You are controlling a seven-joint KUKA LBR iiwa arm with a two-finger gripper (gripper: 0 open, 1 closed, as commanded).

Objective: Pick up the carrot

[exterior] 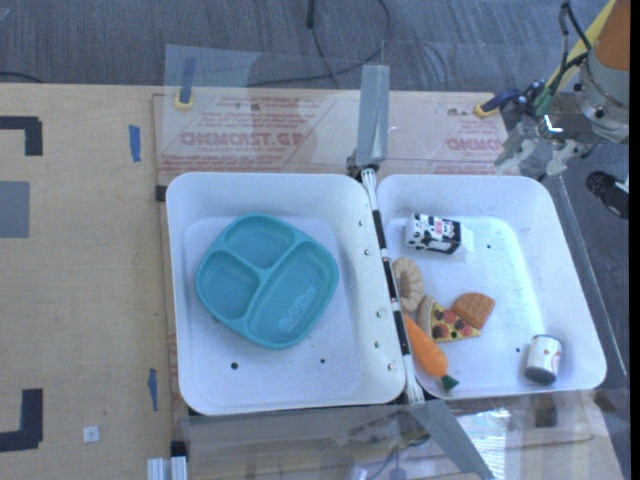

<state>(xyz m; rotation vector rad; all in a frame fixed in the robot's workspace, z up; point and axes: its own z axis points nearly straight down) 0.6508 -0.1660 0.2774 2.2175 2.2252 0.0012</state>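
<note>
A pale wooden bench runs under grey carpet at the top of the camera view, bearing two shallow white bins side by side; a clear printed sheet lies behind them and a grey strip of tape runs down to the seam between the two. The left bin holds a teal divided plate at its centre. The right bin holds the rest: a small black-and-white carton at about 11 o'clock from the bin's middle, a ridged tan piece at 9 o'clock, a toy pizza slice near the middle, and a small metal can at 4 o'clock near the front right corner. The carrot lies at about 7 o'clock, slanting along the left wall near the front corner, its green end toward the front, its upper part just beside the pizza slice. The gripper hangs at the bin's 1 o'clock, over the far rim and well apart from the carrot; whether it is open or closed I cannot tell. The step in hand looks like the approach, with nothing grasped. The next move would call for a traverse across the bin toward 7 o'clock, then a descent aligned across the carrot's width. Room is tight there: the dividing wall hugs one side and the pizza slice crowds the other, while the middle of the bin is open for travel.
</note>
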